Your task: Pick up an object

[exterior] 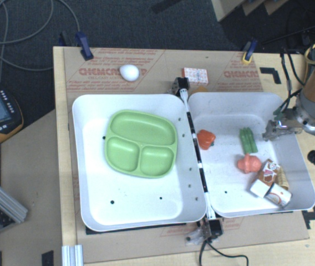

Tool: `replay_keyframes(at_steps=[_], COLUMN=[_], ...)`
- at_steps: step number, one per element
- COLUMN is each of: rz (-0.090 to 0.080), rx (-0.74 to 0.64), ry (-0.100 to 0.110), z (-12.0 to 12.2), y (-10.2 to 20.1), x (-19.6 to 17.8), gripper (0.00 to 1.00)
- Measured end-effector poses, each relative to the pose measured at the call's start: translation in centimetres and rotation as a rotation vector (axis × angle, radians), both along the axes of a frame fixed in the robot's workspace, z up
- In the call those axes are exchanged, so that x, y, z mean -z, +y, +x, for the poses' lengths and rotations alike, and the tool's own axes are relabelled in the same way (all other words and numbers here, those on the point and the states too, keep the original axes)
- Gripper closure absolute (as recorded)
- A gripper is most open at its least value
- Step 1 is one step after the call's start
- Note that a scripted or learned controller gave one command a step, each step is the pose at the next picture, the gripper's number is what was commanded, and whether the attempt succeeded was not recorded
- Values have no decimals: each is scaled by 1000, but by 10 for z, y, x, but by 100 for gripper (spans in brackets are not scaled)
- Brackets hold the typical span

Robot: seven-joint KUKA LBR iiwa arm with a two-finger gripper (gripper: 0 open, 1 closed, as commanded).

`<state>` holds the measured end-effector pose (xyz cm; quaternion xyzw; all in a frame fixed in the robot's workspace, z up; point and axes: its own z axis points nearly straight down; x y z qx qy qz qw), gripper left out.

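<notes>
Four loose items lie in the right bin (290, 148): an orange-red piece (206, 139) close to the centre divider, a green stick (248, 140) mid-bin, a pink lump (249, 163) just below it, and a small printed carton (271, 184) near the lower right corner. The left bin (91, 148) carries a green divided plate (141, 143). A white egg-shaped object (128, 72) and a small patterned block (196, 75) rest on the board behind the bins.

The gripper (275, 127) hangs over the right bin's right edge, clear of every item — nothing sits between its fingers, and whether the jaws are spread or closed cannot be told at this angle.

Risks, as judged:
- The pink lump and the carton lie near each other; a descent between them may nudge both and seize neither.
- The green stick is slim and flat — fingers misaligned with it would likely close over it.
- A descent at the present spot would meet the bin's sloped wall.
</notes>
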<state>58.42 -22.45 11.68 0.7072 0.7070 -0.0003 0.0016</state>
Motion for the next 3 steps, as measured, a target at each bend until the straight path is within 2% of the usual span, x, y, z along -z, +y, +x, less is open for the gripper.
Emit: replay_keyframes(at_steps=[1,2,3], rz=[3,3,4], rx=[-1,0,-1], ry=[2,2,3], z=[-58,-58,-93], y=[65,65,105], x=[2,2,33], gripper=[100,0,0])
